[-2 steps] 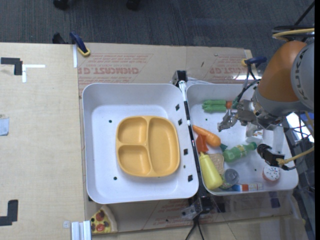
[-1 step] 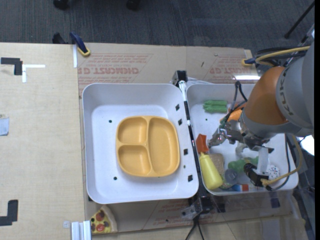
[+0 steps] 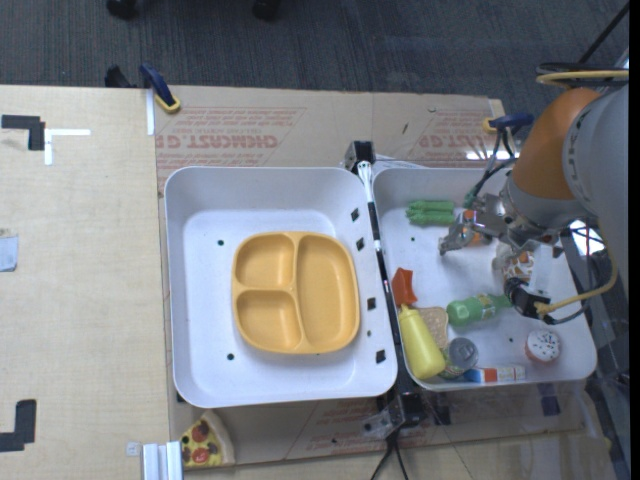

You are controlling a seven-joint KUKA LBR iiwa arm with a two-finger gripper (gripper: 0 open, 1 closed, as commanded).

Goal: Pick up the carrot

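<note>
The carrot (image 3: 402, 286) is a small orange-red piece lying at the left side of the right bin (image 3: 570, 373), close to the wall it shares with the left bin. My gripper (image 3: 456, 241) hangs over the middle of the right bin, up and to the right of the carrot and apart from it. Nothing shows between it and the carrot but bare bin floor. The grey arm with its orange band (image 3: 560, 153) reaches in from the right.
A green vegetable (image 3: 430, 211) lies just left of the gripper. Below the carrot are a yellow bottle (image 3: 420, 343), a green bottle (image 3: 475, 310), a small can (image 3: 462, 351) and a white round item (image 3: 543, 345). The left bin (image 3: 200, 368) holds a yellow divided plate (image 3: 297, 293).
</note>
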